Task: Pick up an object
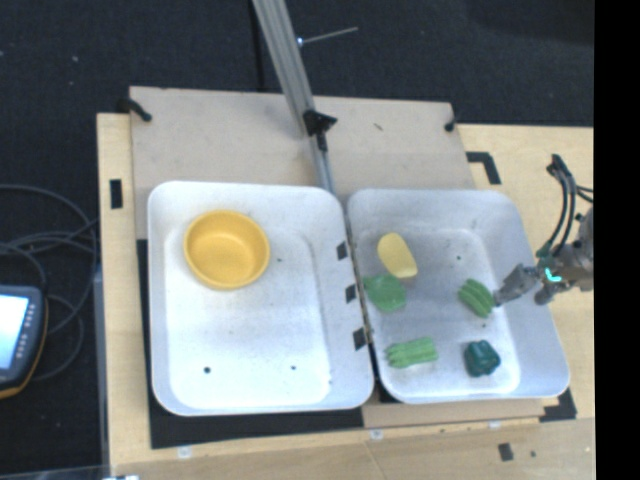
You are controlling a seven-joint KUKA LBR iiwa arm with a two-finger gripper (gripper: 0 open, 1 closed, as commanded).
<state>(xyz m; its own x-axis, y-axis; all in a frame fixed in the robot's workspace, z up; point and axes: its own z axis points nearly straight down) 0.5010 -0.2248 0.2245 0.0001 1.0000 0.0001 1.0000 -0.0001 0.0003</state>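
Gripper (522, 280): at the right bin's (440, 206) 3 o'clock wall, tip just beside the green block (476, 297); you cannot tell from this view whether it is open, shut or gripping.
Targets: green block at 3 o'clock of its bin; yellow piece (397, 256) at 10; green lump (385, 293) at 9; ridged green piece (412, 352) at 7; teal piece (482, 358) at 5.
Left bin (200, 378): bowl (227, 249) at 10 o'clock.
Risk: you may see the block pushed inward rather than seized, given the slanting approach beside the wall.
Risk: wall contact could spoil the close.
Obscured: arm cut off at the view's right; finger detail blurred; contact with the block unclear.
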